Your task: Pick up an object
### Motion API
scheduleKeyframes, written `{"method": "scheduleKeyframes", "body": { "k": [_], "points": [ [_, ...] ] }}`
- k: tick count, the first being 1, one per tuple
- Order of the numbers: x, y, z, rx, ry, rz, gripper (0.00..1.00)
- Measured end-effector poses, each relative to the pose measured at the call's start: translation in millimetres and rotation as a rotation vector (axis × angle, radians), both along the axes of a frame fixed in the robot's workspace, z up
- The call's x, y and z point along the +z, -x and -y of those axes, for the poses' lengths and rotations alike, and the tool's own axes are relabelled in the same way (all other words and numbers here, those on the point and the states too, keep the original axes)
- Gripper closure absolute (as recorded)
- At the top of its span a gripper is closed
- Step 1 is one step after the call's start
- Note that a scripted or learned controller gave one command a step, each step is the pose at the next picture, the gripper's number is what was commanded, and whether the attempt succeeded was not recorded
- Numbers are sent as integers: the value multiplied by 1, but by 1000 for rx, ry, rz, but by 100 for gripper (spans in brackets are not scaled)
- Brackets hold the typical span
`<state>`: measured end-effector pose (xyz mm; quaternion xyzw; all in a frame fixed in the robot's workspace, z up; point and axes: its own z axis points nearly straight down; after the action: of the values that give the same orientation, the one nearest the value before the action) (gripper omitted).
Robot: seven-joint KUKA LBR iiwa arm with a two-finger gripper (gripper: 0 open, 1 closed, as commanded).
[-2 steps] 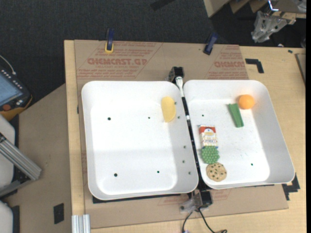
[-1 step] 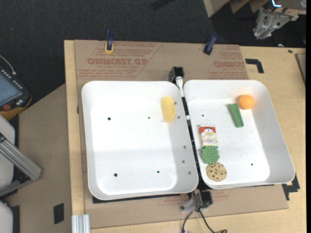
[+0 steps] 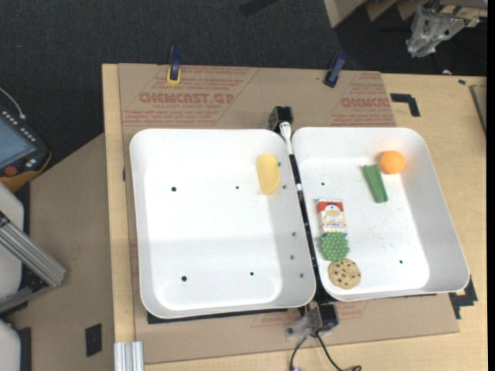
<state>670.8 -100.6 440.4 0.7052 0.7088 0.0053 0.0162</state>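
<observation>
My gripper (image 3: 430, 31) hangs at the top right, beyond the bench's far edge and well away from both bins. The left bin (image 3: 155, 161) holds a yellow oblong piece (image 3: 267, 174) near its right wall. In the right bin (image 3: 433, 230) lie an orange ball (image 3: 392, 161) and a green bar (image 3: 375, 183) at the far side. A small red and white box (image 3: 332, 216), a green bumpy round piece (image 3: 334, 246) and a cookie (image 3: 344, 273) sit in a row along its left wall.
The bins rest on a cardboard sheet (image 3: 232, 91) held by two clamps (image 3: 175, 66) at the far edge. A black hinge piece (image 3: 281, 118) sits between the bins. Cables (image 3: 313, 338) hang at the near edge.
</observation>
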Motion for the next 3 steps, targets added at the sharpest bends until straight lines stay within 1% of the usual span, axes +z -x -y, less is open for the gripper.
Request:
{"method": "scheduleKeyframes", "body": {
  "k": [3],
  "points": [
    [33, -2, -1, 2, 7, 15, 100]
  ]
}}
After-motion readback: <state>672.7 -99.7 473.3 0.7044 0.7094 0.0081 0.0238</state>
